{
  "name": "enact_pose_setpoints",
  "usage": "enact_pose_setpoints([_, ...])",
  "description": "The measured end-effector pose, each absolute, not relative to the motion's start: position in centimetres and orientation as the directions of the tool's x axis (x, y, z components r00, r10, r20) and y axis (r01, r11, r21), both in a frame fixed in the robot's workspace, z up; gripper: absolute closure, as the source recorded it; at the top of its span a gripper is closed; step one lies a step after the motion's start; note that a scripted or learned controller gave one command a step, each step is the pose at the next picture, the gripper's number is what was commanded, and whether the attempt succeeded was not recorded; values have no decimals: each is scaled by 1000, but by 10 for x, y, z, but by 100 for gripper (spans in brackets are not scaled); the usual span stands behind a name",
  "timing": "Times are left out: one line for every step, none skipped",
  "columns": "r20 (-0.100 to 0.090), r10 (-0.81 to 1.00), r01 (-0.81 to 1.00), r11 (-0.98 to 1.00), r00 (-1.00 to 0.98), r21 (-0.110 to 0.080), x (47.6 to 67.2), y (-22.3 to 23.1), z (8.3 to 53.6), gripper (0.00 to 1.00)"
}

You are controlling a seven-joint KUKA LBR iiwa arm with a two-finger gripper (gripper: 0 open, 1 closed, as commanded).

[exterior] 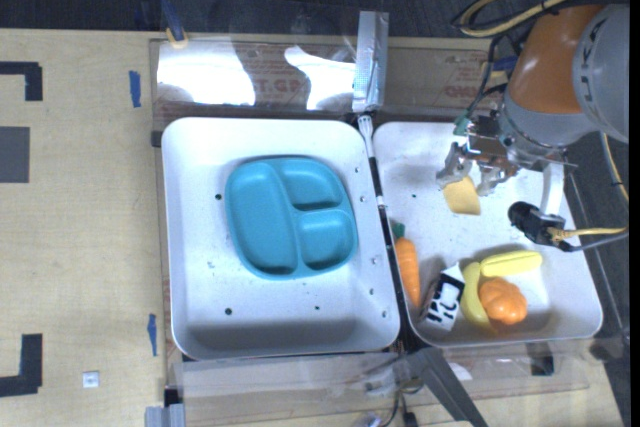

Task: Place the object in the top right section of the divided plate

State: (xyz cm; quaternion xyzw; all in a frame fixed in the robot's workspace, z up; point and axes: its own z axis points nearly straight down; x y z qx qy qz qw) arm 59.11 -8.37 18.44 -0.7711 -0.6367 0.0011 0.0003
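Currently jaws (pixel 475 170) grip the yellow wedge (pixel 463 197) over the right bin (pixel 580 315), toward its back edge. Blue divided plate (pixel 290 215) sits mid left bin (pixel 200 315). Carrot (pixel 408 270) lies along right bin's left wall.

Overhead view: blue divided plate (pixel 291 215) in left bin (pixel 190 315); gripper (pixel 473 170) over right bin (pixel 585 310), fingers astride yellow wedge (pixel 463 197); carrot (pixel 408 270) near the bins' divider.

Blue divided plate (pixel 291 215) — left bin; yellow wedge (pixel 463 197) — right bin.
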Motion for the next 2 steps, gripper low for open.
enact_pose_setpoints([-4,971,971,239,-239,8,616,-76,354,100])
enact_pose_setpoints([1,946,946,323,-323,-2,609,-57,316,100])
